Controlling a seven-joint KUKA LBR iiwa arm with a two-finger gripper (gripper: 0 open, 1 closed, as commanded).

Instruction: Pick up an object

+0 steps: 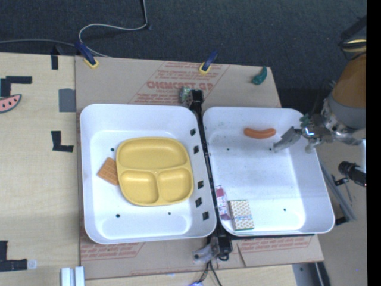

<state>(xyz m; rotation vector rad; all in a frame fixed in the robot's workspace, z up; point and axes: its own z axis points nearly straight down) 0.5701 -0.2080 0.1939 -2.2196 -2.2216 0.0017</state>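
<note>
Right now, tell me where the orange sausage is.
The orange sausage lies in the right bin, near its far wall, just left of the gripper.

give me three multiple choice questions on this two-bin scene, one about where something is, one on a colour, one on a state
1. Where does the orange sausage lie?
A. in the left bin, on the tray
B. in the right bin, near its far wall
C. on the cardboard outside both bins

2. What colour is the divided tray in the left bin?
A. yellow
B. blue
C. red

3. What is the state of the gripper?
A. clamped on the sausage and lifting it
B. resting on the tray
C. inside the right bin, beside the sausage, with nothing between its fingers

Answers:
1. B, the sausage sits on the right bin's floor close to the far wall.
2. A, the three-compartment tray is plainly yellow.
3. C, the gripper's tip is to the right of the sausage, apart from it, and holds nothing.
</note>
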